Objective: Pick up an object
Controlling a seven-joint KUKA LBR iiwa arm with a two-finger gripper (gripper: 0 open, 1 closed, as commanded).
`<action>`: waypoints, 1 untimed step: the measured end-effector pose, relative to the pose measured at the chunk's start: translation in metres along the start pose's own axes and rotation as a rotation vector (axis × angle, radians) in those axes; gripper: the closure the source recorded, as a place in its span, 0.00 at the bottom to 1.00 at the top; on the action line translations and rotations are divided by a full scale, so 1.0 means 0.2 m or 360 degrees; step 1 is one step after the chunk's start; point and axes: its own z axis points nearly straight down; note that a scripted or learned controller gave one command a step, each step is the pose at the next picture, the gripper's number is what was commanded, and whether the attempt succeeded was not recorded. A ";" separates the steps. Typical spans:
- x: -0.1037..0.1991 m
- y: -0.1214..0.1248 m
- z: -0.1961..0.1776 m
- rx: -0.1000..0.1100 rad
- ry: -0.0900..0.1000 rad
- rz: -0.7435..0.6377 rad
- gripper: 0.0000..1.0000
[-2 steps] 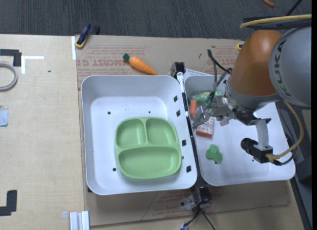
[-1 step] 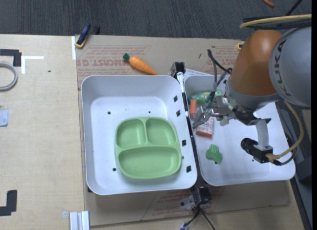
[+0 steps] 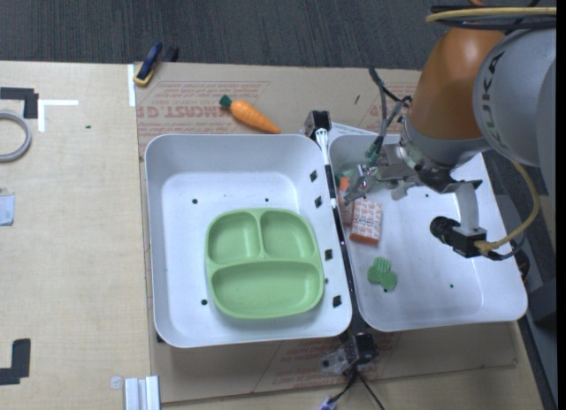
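Bench with two white bins, green divided plate left, tool right above small carton, grip unclear.

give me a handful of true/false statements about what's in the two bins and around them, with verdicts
1. The green divided plate lies in the left bin. True.
2. The toy carrot lies inside the right bin. False: it lies on the cardboard behind the left bin, outside both.
3. The claw is over the right bin, near its left wall. True.
4. The small green object rests on the divided plate. False: it lies on the floor of the right bin.
5. The orange-and-white packet lies in the right bin, just below the claw in the view. True.
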 end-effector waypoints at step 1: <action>0.18 -0.17 0.00 0.0001 0.0000 -0.0260 0.00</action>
